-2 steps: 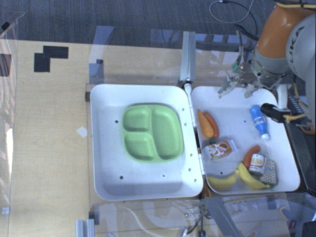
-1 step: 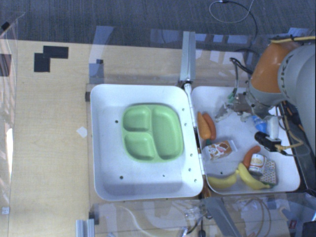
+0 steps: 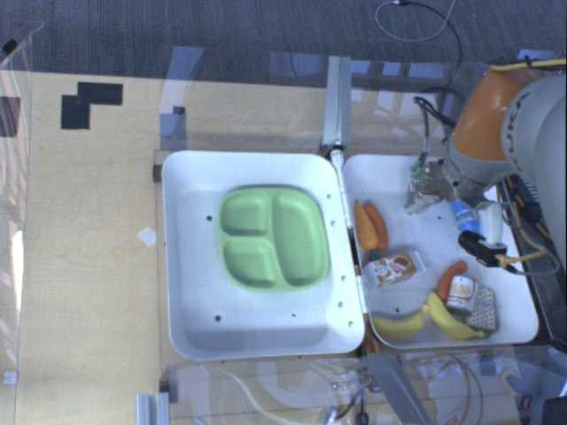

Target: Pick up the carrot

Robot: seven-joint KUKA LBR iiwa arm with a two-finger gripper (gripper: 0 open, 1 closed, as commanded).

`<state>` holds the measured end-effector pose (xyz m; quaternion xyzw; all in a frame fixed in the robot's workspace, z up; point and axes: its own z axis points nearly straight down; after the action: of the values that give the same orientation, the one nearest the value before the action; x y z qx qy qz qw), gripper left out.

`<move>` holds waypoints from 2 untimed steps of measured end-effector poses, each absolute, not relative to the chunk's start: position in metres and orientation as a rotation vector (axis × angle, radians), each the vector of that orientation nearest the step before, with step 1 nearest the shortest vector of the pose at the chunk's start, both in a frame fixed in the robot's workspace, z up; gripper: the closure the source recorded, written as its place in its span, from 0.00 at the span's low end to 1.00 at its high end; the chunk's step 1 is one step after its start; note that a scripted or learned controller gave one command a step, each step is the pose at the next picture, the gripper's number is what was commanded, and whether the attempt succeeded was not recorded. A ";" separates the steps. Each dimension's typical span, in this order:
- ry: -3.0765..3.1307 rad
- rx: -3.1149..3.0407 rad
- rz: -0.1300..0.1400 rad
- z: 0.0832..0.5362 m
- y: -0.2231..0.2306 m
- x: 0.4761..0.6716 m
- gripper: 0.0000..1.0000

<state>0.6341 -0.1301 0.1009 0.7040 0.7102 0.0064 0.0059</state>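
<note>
From the overhead camera the carrot (image 3: 370,226) lies along the left wall of the right bin (image 3: 532,326), long axis running 12 to 6. The gripper (image 3: 427,190) hovers at its 2 o'clock, holding nothing I can see. I'd say drop straight down and pinch across the narrow width, staying clear of the wall.

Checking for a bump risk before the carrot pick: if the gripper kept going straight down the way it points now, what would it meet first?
Probably bare bin floor. The gripper hangs over the upper part of the right bin, and the carrot lies lower left of it, off that line. Height is hard to judge from this slanted view.
</note>
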 end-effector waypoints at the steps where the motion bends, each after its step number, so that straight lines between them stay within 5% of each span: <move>1: 2.157 2.274 0.007 0.193 -0.190 0.671 1.00; 2: 2.588 1.768 0.005 0.201 -0.187 0.667 1.00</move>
<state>0.6673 -0.1866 0.2010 0.5642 0.8256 0.0016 0.0038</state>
